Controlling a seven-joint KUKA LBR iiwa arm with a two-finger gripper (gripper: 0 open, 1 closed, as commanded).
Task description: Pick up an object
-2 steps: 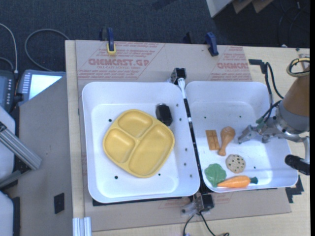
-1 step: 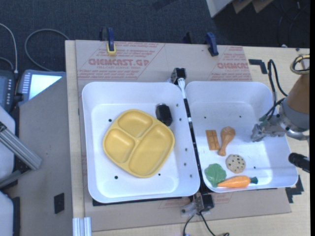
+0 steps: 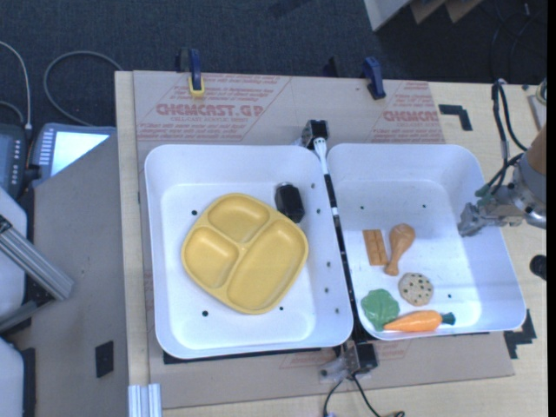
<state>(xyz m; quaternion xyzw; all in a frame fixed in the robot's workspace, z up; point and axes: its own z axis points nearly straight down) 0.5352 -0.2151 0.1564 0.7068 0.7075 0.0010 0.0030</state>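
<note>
The right bin (image 3: pixel 452 165) holds a tan drumstick (image 3: pixel 400 245), a brown wafer stick (image 3: pixel 375 247), a round cookie (image 3: pixel 416 288), a green leafy piece (image 3: pixel 380 307) and an orange carrot (image 3: pixel 416 321). In the left bin (image 3: pixel 165 233) lies a yellow divided plate (image 3: pixel 245 253) with a small black object (image 3: pixel 289 201) at its upper right corner. My gripper (image 3: pixel 475 218) hangs at the right bin's right rim, well to the right of the drumstick, with nothing visible in it.
A black divider clip (image 3: pixel 316 133) sits at the top where the two bins meet. Blue clamps (image 3: pixel 194 63) (image 3: pixel 373 75) hold the cardboard base at the back. Cables trail at the far left and by the arm at right.
</note>
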